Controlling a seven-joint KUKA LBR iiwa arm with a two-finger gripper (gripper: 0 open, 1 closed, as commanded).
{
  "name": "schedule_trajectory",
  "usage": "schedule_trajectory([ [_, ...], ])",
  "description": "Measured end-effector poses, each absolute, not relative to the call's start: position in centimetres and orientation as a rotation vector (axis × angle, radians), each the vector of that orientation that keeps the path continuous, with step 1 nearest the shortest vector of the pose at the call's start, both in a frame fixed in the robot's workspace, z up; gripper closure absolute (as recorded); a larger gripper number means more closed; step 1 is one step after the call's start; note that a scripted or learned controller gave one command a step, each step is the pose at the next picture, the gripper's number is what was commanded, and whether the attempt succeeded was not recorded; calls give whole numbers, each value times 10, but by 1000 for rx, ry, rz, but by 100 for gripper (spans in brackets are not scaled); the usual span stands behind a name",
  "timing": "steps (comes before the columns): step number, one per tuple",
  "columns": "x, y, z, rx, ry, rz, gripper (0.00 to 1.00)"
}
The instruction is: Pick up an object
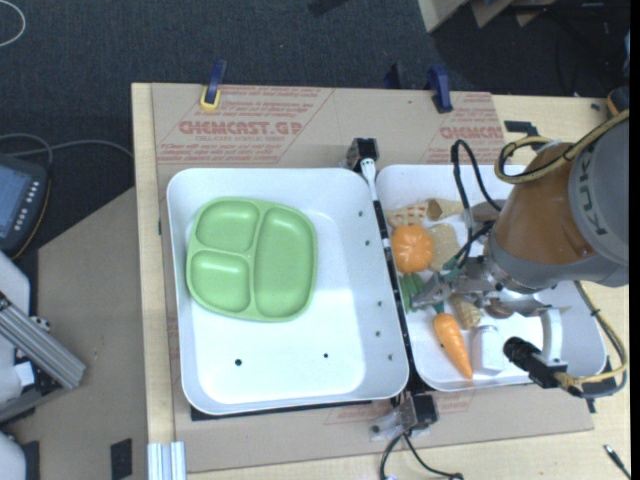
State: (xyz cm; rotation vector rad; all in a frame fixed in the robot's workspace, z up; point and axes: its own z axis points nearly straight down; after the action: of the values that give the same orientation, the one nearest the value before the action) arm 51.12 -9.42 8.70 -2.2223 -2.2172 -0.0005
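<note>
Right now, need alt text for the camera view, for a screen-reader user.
A grey and orange robot arm reaches from the right, down into the right bin, with its gripper among small items including an orange ball and a carrot. The left bin holds a green divided plate.

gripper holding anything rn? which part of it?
Cannot tell: the gripper sits low in the right bin among the orange and carrot, its tip obscured.

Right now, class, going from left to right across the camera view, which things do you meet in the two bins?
Green divided plate → orange fruit → carrot → robot arm
</note>
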Motion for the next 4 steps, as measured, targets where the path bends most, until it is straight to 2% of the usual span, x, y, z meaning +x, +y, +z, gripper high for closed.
schedule_trajectory([
  [1, 513, -94, 99, -2228, -2223, -7, 100],
  [3, 510, -104, 221, -2227, -2227, -6, 100],
  [4, 510, -104, 225, -2222, -2224, -2, 100],
])
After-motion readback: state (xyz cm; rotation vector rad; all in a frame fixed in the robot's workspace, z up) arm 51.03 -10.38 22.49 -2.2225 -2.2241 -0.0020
